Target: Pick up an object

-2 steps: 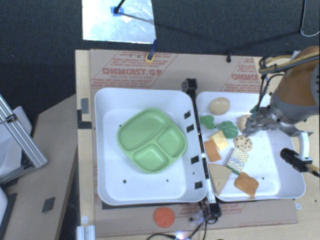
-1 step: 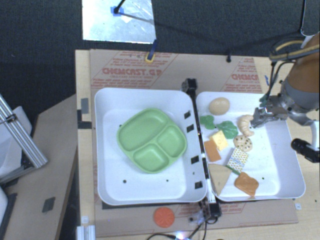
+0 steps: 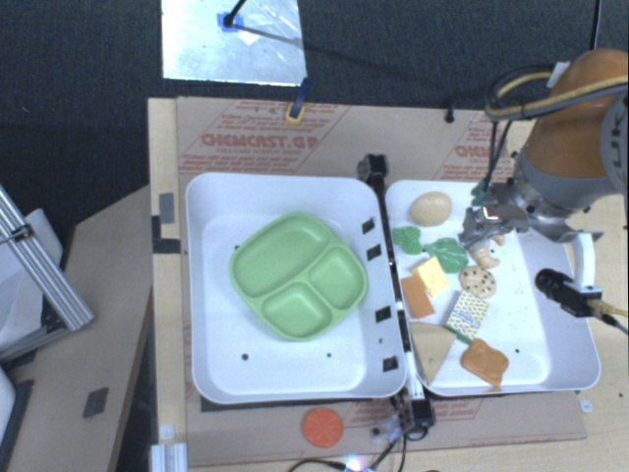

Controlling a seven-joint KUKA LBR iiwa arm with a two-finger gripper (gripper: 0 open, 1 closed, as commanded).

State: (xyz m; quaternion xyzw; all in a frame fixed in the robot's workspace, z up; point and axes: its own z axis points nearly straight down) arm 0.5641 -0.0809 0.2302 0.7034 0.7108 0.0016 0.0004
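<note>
Red print "CHEMCAST GP" on brown board (image 3: 257,138) behind bins; repeated at right, partly hidden.

Both white bins (image 3: 295,190) look like smooth moulded plastic with a faint sheen, and the green divided tray (image 3: 299,275) in the left one has the same smooth, slightly matt plastic look. The bench under them is covered in brown printed cardboard (image 3: 257,134), dull and papery, while the sheet (image 3: 233,28) at the back gleams like crinkled foil or clear film, though the glare makes that hard to settle. The arm's orange band (image 3: 582,116) is glossy, and the rail (image 3: 39,268) at far left appears to be bare brushed metal.
</note>
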